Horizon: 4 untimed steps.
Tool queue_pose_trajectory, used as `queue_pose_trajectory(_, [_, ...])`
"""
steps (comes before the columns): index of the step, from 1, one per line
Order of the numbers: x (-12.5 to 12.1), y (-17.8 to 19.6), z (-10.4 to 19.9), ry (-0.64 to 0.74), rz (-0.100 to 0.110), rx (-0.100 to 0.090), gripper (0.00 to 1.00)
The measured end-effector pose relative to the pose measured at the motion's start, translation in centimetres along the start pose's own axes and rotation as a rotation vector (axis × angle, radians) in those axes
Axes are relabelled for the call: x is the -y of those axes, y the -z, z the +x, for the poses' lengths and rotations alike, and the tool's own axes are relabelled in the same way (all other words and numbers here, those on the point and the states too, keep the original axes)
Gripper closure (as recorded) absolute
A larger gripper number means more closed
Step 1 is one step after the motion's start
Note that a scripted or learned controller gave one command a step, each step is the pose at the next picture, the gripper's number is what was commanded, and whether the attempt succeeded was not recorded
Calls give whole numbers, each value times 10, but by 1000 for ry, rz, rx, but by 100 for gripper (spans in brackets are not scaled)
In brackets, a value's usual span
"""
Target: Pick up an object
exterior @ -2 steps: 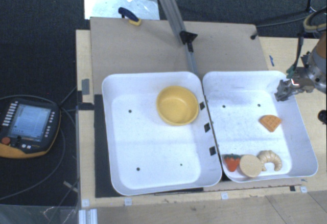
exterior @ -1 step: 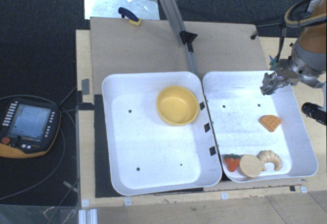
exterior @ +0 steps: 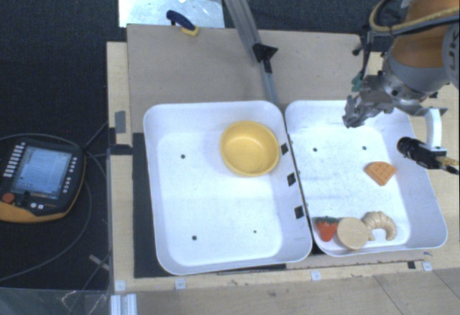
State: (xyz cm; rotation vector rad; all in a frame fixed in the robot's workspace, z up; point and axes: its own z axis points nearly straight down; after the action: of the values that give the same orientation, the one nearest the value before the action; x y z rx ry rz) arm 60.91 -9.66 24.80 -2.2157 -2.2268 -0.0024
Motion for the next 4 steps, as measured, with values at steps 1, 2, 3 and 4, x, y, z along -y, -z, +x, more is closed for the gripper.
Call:
queue_pose_trajectory(1, [-18, -12, 54, 0, 1, 0, 100])
queue_pose_trajectory(2, [-25, -4, 105, 0, 0, 0, 100])
queue_pose_trajectory(3, [-42, -1, 149, -1, 0, 0, 100])
queue_pose_trajectory(4, [-59, -12, 193, -1, 1, 0, 100])
